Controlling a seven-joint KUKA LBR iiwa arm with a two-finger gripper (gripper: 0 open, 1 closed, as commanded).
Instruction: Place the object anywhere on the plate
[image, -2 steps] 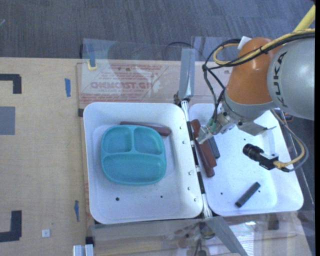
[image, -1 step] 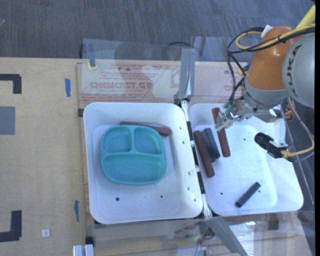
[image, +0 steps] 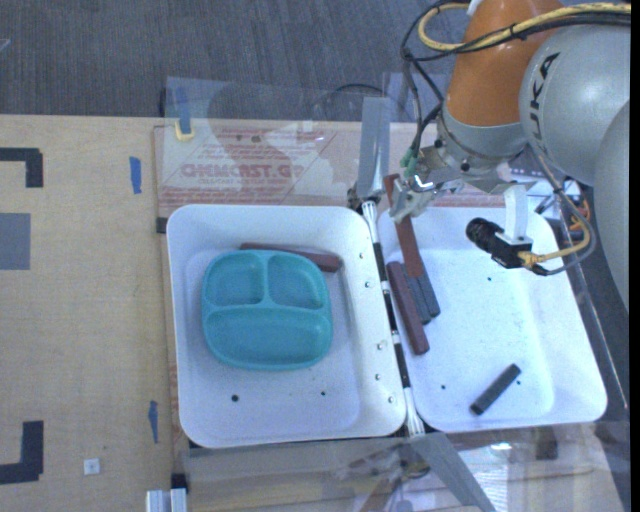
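Reading "KUKA" (image: 537, 92) on grey arm; end effector (image: 412, 193) state unclear, above right bin (image: 560, 330).

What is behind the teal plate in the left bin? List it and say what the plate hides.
Behind the teal plate, along its far rim, lies a brown stick, flat on the left bin floor. Its near edge is hidden by the plate's rim, so whether it reaches under the plate cannot be seen.

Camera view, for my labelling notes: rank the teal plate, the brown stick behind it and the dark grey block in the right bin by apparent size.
1. teal plate, clearly largest.
2. brown stick, partly hidden by the plate.
3. dark grey block, shorter but thicker, so 2 and 3 are close.
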